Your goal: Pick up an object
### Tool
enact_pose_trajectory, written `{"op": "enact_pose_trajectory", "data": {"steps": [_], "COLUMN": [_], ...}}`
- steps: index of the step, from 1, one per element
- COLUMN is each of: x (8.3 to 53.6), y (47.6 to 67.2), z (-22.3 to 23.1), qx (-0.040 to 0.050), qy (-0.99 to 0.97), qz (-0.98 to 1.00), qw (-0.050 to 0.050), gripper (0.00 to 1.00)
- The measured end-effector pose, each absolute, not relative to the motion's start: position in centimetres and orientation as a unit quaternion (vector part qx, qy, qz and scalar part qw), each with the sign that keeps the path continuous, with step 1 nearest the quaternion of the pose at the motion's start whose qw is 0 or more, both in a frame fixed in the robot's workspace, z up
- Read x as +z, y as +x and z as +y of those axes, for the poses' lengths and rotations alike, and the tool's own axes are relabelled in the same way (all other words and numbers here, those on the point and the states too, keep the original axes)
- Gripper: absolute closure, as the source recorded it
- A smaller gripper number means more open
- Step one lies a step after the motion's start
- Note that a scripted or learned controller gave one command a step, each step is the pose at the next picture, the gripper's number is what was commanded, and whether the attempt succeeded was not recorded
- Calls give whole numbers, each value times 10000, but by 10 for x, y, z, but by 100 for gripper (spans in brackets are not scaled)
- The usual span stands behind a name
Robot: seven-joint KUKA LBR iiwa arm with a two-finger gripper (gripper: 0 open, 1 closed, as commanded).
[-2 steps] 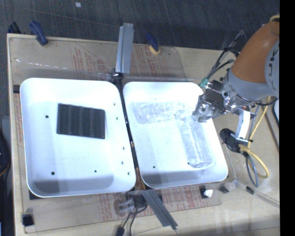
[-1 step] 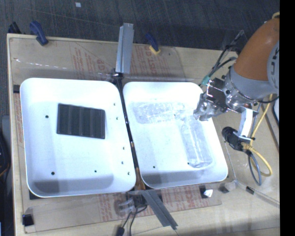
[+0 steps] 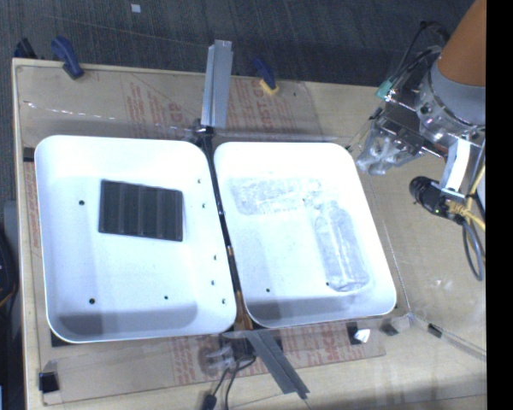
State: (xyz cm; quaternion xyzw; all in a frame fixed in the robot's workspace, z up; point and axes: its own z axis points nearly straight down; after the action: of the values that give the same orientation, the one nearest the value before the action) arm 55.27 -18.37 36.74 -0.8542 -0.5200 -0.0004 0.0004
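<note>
A dark grey ribbed rectangular block lies flat in the left bin. In the right bin a clear plastic bottle lies along the right side, and a clear crumpled plastic item lies near the back wall. My gripper hangs outside the right bin, just past its back right corner, above the bench. Its translucent fingers point down and left, with nothing visible between them.
A metal bar stands at the back between the bins. Blue clamps hold the board's back edge. Cables and a black fitting hang by the arm at right. A metal bracket sits at the front centre.
</note>
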Motion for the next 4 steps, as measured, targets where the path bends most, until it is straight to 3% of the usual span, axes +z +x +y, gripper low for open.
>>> {"op": "enact_pose_trajectory", "data": {"steps": [1, 2, 3, 4], "x": [308, 244, 254, 326], "y": [503, 503, 503, 478], "z": [-191, -177, -177, -129], "qx": [17, 16, 24, 3], "qy": [-8570, -8670, -8658, -8515], "qz": [-5154, -4983, -5004, -5244], "qw": [15, 12, 18, 3], "gripper": [100, 100, 100, 100]}}
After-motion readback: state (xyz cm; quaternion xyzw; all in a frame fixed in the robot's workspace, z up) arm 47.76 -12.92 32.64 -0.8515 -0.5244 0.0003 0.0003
